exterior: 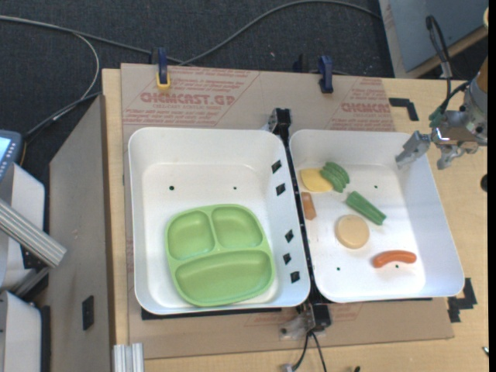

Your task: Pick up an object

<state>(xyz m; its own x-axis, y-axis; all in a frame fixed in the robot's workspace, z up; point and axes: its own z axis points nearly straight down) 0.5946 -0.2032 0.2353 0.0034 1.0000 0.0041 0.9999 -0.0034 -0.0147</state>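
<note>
Gripper of the grey arm sits at the right edge of the view, over the upper right rim of the right-hand shallow white bin; whether it is open or closed cannot be told, and nothing is seen in its grasp.

Brown cardboard-covered worktop carries both bins, with two blue clamps on its far edge; the left-hand shallow white bin holds a light green plastic tray with three compartments, lying in the near half of that bin; the two bins touch along a black central divider.

All the smaller things lie in the right-hand bin, apart from the gripper; a round beige disc like a biscuit rests near the middle; a long green vegetable-shaped toy lies tilted just above and beside it; a second, leafier green piece lies further back, touching a yellow rounded piece on its left; an orange-red sausage-shaped toy lies nearest the front right; a small orange-brown stub lies against the bin's left wall, just below the yellow piece.
</note>
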